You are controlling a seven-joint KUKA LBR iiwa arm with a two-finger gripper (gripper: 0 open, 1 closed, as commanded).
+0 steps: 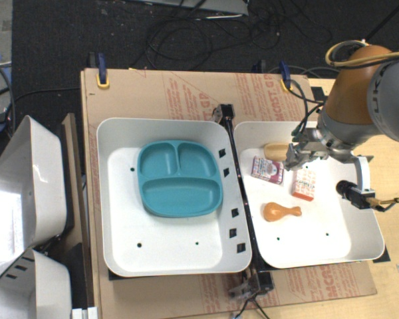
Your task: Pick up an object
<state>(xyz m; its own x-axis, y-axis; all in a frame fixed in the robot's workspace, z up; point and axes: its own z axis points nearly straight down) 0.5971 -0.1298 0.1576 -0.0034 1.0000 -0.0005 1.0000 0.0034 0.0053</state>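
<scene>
1. Hung low over the far part of the right shallow white plastic bin (359, 244): the grey two-finger gripper (298, 157), tip down among the small items there.
2. Impossible to tell, from this slant, whether open or closed; nothing seen clamped in it.
3. Just left of the tip, and touching or nearly so: a tan rounded piece (275, 151), partly hidden behind the gripper body.
4. Just near of that, left of the tip: a small flat pink and white packet (266, 169).
5. Just near and right of the tip: a small red and white carton (304, 184), lying flat on the bin floor.
6. Further toward the near side, apart from the others: an orange pear-shaped toy (280, 211) with a narrow neck pointing right.
7. Behind the gripper, reaching in from the right: the grey arm with its orange band (352, 88), cables looped over it.
8. At the right side of the same bin: a black and white fitting (356, 190), apparently part of the rig.
9. In the left white bin (120, 244): a teal divided plastic tray (180, 179), well apart from the gripper.
10. Judged progress: approach made, pick not yet shown; every object resting on a bin floor, none lifted.
11. Left to do, by that reading: closing on one item, probably the tan piece or the carton, then raising it clear.
</scene>
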